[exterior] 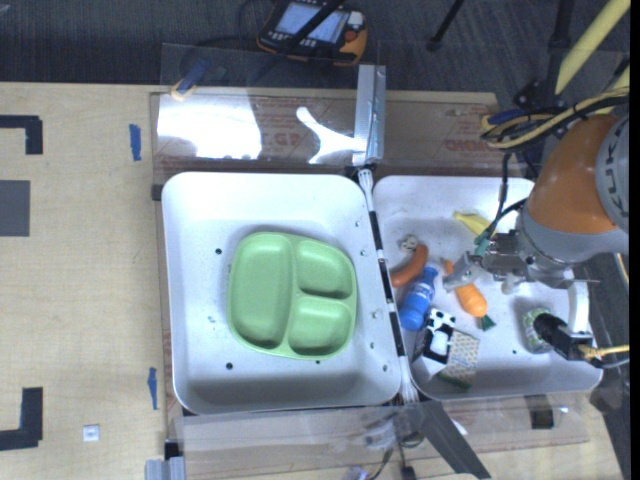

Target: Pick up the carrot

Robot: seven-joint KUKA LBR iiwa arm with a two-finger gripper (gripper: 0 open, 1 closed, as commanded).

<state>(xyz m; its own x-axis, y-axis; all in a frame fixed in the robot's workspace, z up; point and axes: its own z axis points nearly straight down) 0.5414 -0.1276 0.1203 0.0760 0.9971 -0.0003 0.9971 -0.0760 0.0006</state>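
The carrot [471, 299], a short orange piece with a green tip, lies in the right bin [560, 376] near its middle. My gripper [493, 259] hangs over the same bin, just above and to the right of the carrot, close to it. The view does not show anything held by it. The grey arm with its orange band [572, 183] comes in from the right and hides part of the bin's right side.
Around the carrot lie an orange-red sausage [408, 267], a blue bottle [418, 303], a black-and-white toy [437, 333], a patterned card [460, 359], a yellow piece [470, 223] and a dark green round thing [543, 330]. The left bin [190, 218] holds a green divided plate [292, 293].
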